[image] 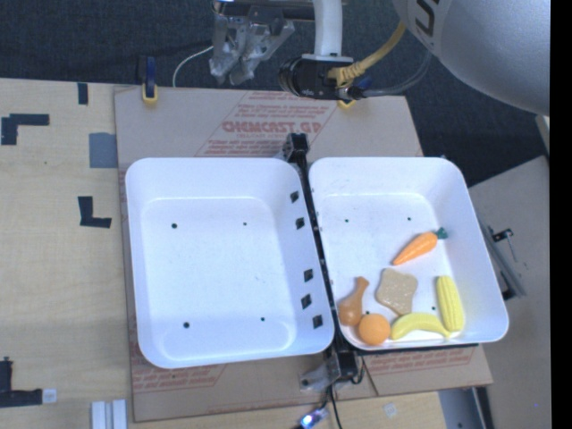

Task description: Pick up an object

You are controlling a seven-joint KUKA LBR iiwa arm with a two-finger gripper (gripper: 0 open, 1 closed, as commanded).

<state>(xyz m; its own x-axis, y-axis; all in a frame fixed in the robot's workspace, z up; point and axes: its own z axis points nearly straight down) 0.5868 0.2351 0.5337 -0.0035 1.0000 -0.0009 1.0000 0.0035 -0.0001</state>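
Note:
My gripper (237, 61) hangs high at the top of the camera view, beyond the far edge of the bins, with nothing between its fingers. The right bin (447, 186) holds several toy foods in its near right corner: a carrot (416, 248), a slice of bread (396, 290), a corn cob (450, 303), a banana (418, 326), an orange (374, 330) and a drumstick (354, 303). All of them lie far below and to the right of the gripper.
The left bin (143, 186) stands beside the right one on a cardboard sheet (268, 128). A black clip strip (307, 239) joins the bins along their shared edge. A yellow clamp (149, 86) holds the cardboard's far left corner.

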